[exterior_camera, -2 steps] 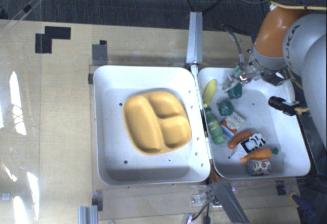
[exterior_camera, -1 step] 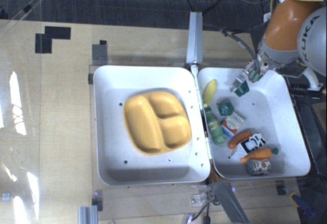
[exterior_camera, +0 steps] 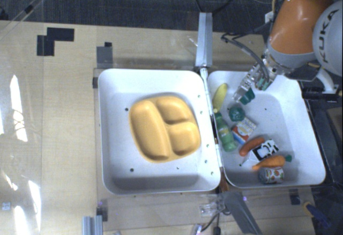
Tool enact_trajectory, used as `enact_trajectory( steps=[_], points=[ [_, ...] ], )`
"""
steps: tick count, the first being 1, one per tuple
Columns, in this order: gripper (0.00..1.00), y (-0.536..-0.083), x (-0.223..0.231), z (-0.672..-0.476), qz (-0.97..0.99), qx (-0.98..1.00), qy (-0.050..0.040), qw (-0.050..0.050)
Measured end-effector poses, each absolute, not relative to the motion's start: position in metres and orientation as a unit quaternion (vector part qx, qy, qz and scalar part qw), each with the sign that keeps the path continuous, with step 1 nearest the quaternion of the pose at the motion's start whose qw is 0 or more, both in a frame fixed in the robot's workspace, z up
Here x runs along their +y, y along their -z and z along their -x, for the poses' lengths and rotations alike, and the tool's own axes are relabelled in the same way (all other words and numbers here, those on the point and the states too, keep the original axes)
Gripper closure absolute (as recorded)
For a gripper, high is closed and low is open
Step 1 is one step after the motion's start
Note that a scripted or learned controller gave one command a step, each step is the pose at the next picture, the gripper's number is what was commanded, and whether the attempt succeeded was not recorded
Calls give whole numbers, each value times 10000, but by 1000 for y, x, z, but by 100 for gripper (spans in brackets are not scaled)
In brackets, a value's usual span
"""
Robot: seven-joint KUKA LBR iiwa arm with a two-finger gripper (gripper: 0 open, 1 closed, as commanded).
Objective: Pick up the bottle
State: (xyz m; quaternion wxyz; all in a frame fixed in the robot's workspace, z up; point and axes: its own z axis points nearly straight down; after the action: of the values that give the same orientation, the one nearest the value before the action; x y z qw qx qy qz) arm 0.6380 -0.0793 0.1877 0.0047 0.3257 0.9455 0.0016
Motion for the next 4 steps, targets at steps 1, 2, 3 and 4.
enact_trajectory(
  steps=[1, 2, 3, 4],
  points=[
    [100, -138, -94, -608, -3188, 9477, -23, 112],
    [100, -233, -37, -621, -3540, 9352, -20, 50],
    [100, -252, -11, -571, -3327, 9430, -17, 38],
    [100, -199, -59, -594, -2891, 9573, -9, 29]
  ],
)
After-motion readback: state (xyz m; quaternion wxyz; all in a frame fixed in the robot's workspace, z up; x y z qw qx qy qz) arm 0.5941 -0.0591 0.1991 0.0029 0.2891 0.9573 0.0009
